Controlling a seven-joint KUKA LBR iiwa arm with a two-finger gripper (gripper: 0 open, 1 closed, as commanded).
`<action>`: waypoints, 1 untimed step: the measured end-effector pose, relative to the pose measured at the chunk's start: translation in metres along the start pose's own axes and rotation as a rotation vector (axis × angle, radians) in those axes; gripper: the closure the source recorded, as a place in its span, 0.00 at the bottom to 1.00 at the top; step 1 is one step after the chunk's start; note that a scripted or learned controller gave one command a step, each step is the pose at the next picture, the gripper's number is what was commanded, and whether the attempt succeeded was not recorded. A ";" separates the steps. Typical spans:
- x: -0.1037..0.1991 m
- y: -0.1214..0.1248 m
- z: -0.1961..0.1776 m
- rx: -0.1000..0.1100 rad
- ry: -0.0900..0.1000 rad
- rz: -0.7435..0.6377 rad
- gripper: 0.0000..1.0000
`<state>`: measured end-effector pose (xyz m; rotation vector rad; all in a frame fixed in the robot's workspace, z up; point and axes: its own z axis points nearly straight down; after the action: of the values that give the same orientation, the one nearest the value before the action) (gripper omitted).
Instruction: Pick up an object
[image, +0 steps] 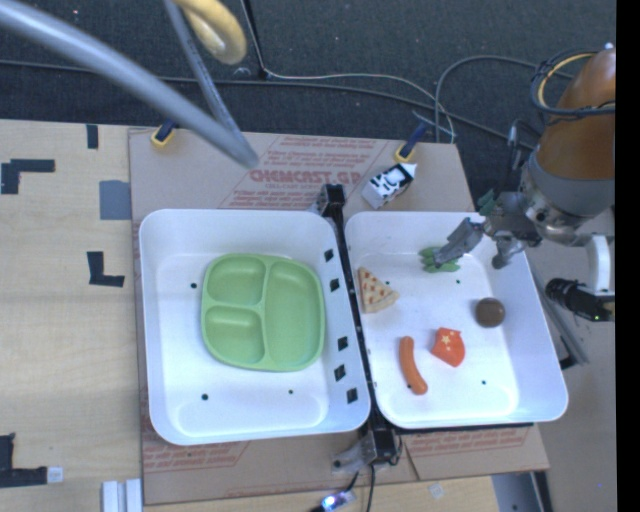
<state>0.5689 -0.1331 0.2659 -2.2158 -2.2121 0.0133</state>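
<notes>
While the arm is reaching in over the far right corner of the right bin (520, 395), the gripper (478, 240) is hanging low beside a small green object (438, 259), with one grey finger (462, 239) slanting down to it and the other (503, 250) standing apart, so the fingers are looking spread and are clasping nothing. The step in hand is seemingly the approach to a grasp. Other candidates are lying further off in the same bin: a wedge-shaped yellow piece (375, 291) near the divider, a brown ball (489, 312), a red piece (449, 346) and an orange sausage (412, 364). A green divided plate (264, 310) is sitting in the left bin (170, 400). Next, I judge, the fingers are needing to straddle the green object, descend and close before lifting.
</notes>
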 end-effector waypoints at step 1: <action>0.000 0.002 -0.007 -0.012 -0.002 -0.003 0.00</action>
<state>0.5709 -0.1328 0.2726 -2.2194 -2.2224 0.0021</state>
